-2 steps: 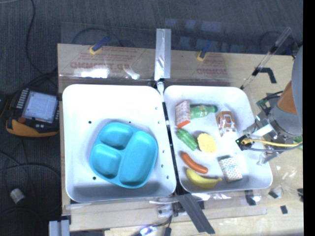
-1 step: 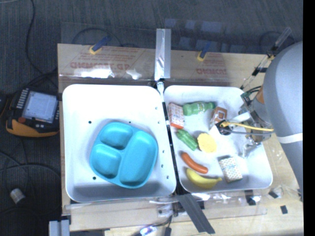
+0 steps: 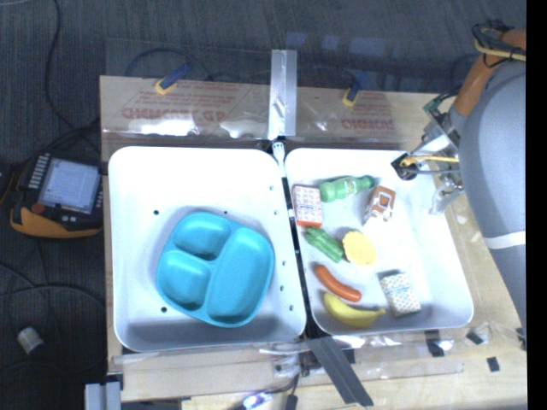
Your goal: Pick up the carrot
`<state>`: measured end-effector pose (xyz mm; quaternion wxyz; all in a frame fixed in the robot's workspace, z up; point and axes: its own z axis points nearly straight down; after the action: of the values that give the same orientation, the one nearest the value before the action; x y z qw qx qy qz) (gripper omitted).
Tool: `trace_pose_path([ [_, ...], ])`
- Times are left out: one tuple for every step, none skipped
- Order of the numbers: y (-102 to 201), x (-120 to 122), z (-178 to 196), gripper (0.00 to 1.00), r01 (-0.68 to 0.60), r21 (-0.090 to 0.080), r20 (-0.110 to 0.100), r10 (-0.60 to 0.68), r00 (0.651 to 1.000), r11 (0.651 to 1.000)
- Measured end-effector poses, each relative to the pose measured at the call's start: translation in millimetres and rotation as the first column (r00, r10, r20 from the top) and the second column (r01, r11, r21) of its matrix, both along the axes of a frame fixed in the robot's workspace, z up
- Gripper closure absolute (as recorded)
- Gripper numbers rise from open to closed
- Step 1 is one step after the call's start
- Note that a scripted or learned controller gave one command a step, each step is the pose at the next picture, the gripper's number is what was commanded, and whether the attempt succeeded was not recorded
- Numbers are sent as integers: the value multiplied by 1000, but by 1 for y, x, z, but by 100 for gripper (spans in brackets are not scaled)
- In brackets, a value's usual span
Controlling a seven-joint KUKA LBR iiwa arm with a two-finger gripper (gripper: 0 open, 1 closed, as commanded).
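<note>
The carrot (image 3: 337, 284), a short orange-red stick, lies in the right bin (image 3: 453, 263) near its front, just above a yellow banana (image 3: 351, 313). My gripper (image 3: 443, 195) hangs over the right bin's far right edge, well behind and to the right of the carrot, with nothing seen in it. The grey arm fills the space to its right.
Also in the right bin: a green bottle (image 3: 346, 186), a red-and-white packet (image 3: 307, 205), a small carton (image 3: 380, 203), a green vegetable (image 3: 323, 244), a yellow disc (image 3: 359, 248) and a patterned box (image 3: 399, 293). A blue divided plate (image 3: 218, 267) sits in the left bin (image 3: 137, 186).
</note>
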<state>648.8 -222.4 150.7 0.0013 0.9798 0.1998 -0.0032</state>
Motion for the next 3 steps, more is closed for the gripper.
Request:
trace_pose_path([
  [-2,-51,23,0,-17,0,-2,17,1000,1000],
  [2,-137,-16,0,-62,12,1,62,998,998],
  [17,-155,-58,0,-354,32,25,353,935,935],
])
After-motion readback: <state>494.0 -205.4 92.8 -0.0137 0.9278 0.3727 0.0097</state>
